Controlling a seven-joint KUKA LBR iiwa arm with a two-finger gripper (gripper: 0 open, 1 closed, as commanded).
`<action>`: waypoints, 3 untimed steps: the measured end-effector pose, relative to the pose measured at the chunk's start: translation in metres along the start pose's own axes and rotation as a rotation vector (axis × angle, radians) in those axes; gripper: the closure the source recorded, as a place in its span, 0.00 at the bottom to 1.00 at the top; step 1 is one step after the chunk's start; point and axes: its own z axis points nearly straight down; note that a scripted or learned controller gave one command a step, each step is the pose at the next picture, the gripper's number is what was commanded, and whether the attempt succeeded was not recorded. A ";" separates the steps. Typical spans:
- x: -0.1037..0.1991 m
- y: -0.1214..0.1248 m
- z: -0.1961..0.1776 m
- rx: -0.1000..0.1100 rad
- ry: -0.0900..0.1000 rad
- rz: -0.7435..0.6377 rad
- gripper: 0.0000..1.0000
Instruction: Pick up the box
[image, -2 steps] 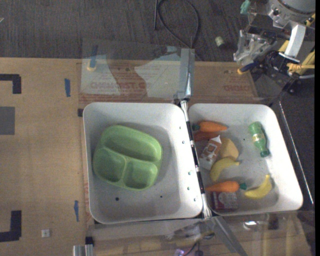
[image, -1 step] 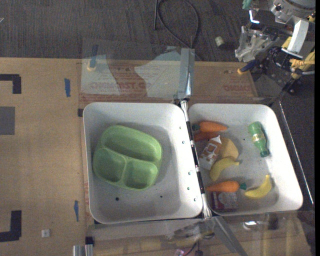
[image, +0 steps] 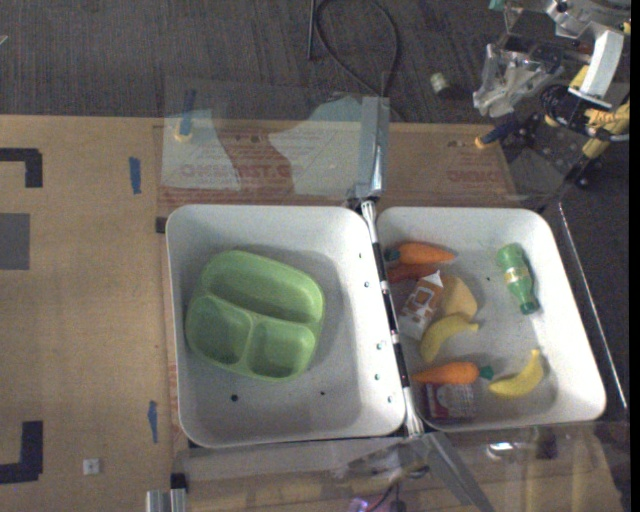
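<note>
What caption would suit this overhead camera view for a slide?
Green three-compartment plastic tray in the left white bin; small white-and-orange box among toy carrots and bananas in the right white bin.

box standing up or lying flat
Lying flat: the box rests on its broad face in the right bin, among carrots and bananas.

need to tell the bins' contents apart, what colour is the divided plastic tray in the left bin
Light green all over: the divided plastic tray shows best in the camera view, lying in the left white bin.

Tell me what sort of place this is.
Probably a robotics lab bench for pick-and-place trials: two white bins on a taped board, toy food such as a banana and a small box, and a green tray.
</note>
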 end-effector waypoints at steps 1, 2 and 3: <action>0.001 0.001 -0.011 -0.004 0.001 -0.001 1.00; 0.001 0.002 -0.022 -0.008 0.001 -0.002 1.00; 0.002 0.002 -0.033 -0.013 0.001 -0.004 1.00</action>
